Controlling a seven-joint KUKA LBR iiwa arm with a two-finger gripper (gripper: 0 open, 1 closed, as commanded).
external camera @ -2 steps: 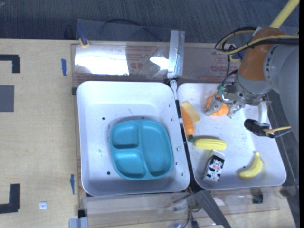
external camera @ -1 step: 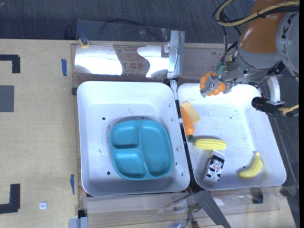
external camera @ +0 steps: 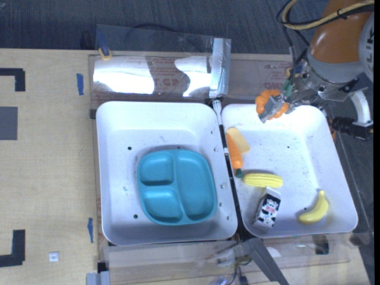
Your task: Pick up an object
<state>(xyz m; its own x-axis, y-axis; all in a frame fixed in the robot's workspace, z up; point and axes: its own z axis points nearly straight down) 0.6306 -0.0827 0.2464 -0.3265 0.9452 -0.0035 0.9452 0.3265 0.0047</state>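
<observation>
My gripper (external camera: 274,107) hangs over the back left corner of the right bin (external camera: 309,135), reaching in from the upper right. A small orange object (external camera: 265,100) sits between its grey fingers, raised above the bin floor, and the fingers are shut on it. Part of the orange object is hidden behind the fingers. Lower in the same bin lie a carrot (external camera: 236,153), a yellow corn cob (external camera: 262,180), a black-and-white carton (external camera: 268,209) and a banana (external camera: 314,209).
The left bin (external camera: 119,135) holds a blue divided plate (external camera: 176,186). A clear plastic sheet and a metal bracket (external camera: 219,67) stand behind the bins. The arm's orange band and cables (external camera: 338,22) fill the upper right.
</observation>
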